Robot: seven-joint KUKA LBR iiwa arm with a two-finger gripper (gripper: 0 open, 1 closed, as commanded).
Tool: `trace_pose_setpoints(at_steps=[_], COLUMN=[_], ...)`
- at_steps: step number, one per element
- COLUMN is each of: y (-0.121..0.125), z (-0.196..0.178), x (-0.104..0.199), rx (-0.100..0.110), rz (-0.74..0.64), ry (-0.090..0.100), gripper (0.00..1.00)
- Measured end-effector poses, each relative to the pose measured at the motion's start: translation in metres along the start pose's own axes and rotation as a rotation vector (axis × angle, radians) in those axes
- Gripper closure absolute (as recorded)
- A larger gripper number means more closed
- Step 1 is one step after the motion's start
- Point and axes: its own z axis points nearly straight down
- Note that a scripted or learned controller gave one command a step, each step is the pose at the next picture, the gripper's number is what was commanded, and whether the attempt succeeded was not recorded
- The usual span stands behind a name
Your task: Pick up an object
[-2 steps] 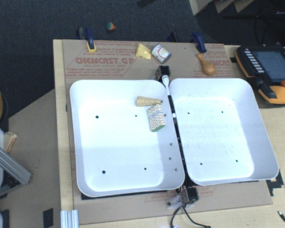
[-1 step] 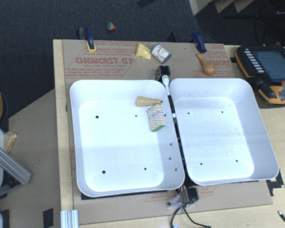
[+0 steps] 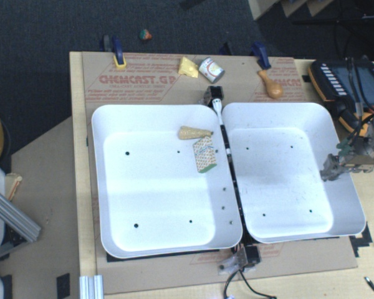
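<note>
A tan, elongated object (image 3: pixel 194 132) lies in the left bin (image 3: pixel 149 229), near its back right corner. Just in front of it, touching or nearly so, rests a small packet with a green and white pattern (image 3: pixel 204 154). My gripper (image 3: pixel 332 168) is low over the right rim of the right bin (image 3: pixel 280 226), far from both objects. It looks small and grey against the rim, and nothing can be made out in it.
Behind the bins on the cardboard lie a yellow piece (image 3: pixel 188 68), a small silver can (image 3: pixel 211 70) and an orange-brown wooden piece (image 3: pixel 272 86). A black-tipped tool (image 3: pixel 215 97) sits at the seam between the bins. Blue clamps (image 3: pixel 118 51) hold the back edge.
</note>
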Motion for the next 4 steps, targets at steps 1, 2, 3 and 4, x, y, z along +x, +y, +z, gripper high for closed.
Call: trace_pose_setpoints(at_steps=[1,2,3,4], y=[0.024,0.004,0.004,0.000], z=[-0.166,-0.018,0.002,-0.167], x=[-0.044,-0.028,0.053,0.066], rx=[-0.039,-0.003,-0.012,-0.039], rz=[0.001,0.001,-0.008,-0.004], ry=[-0.019,-0.001,-0.002,-0.011], gripper=[1.00,1.00,1.00,1.00])
